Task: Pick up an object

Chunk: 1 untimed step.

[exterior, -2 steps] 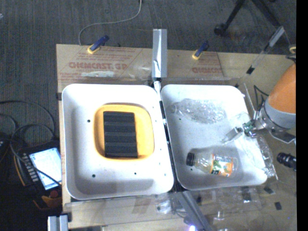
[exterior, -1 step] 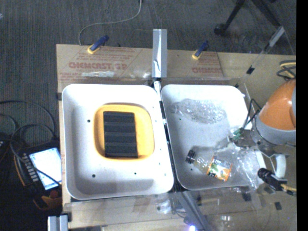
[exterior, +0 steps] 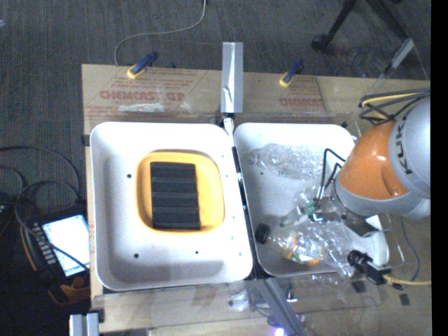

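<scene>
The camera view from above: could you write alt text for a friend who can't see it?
A grey and orange robot arm reaches from the right over the right white bin, which holds clear plastic bottles. The left white bin holds a yellow tray with a black ridged insert.

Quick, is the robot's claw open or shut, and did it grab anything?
Gripper: cannot be told. It sits low in the right bin among the clear plastic bottles, with the arm's wrist covering it from above.
</scene>
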### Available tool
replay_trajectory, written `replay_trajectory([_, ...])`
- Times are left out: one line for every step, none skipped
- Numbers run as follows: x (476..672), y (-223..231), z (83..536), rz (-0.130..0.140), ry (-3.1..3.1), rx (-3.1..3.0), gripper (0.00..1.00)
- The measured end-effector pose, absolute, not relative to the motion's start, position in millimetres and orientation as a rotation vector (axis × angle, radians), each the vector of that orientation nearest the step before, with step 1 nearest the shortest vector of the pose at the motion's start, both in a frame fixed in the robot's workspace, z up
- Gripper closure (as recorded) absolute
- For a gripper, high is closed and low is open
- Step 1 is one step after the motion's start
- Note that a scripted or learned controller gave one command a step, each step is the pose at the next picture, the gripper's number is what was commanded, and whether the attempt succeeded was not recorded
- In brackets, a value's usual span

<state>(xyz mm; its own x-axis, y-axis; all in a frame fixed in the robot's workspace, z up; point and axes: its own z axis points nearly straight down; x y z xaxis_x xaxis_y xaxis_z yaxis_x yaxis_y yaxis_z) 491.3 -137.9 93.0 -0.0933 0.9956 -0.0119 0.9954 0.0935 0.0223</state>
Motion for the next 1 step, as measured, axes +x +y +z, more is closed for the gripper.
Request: replay_trajectory([518.4,-194.2,91.3,0.017,2.044,2.372,0.0])
